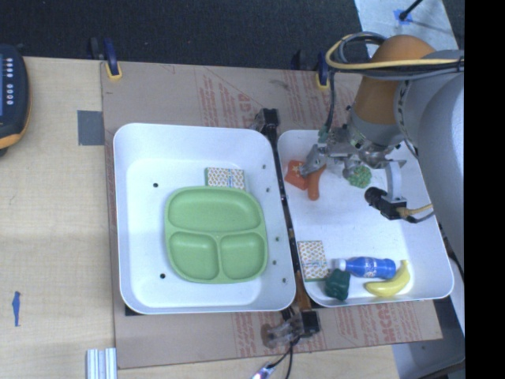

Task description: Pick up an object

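The claw is seen low over the far end of the right bin; whether it is open or closed cannot be told. An orange toy lies just beside it on the left, a green ball on the right. At the bin's near end a card, a dark green block, a blue bottle and a banana are grouped. A green tray and a second card are held in the left bin on the worktop.

An orange toy lies flat in the right bin's upper-left corner.
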Available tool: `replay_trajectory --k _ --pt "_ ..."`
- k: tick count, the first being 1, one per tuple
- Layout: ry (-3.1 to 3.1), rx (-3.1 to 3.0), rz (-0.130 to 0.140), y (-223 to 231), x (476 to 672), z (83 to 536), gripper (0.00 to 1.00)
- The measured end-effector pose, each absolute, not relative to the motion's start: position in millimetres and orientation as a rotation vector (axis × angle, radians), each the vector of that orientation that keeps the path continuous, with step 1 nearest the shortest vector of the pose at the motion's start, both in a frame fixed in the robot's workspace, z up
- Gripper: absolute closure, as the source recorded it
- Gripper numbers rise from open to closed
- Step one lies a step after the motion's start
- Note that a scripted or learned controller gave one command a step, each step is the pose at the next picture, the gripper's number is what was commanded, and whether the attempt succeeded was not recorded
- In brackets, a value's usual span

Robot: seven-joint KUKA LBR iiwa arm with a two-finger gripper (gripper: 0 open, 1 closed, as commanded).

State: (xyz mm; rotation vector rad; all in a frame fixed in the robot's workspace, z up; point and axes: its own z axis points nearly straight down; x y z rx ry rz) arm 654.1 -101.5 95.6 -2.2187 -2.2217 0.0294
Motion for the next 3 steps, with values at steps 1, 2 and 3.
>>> replay_trajectory --k 1,2,3 --pt "-2.224 -2.220 0.003 -190 656.2 156 0.00" --pt "-2.225 -2.214 0.006 -196 645.4 91 0.00" --pt "-2.225 -2.216 0.003 -211 656.4 92 0.00"
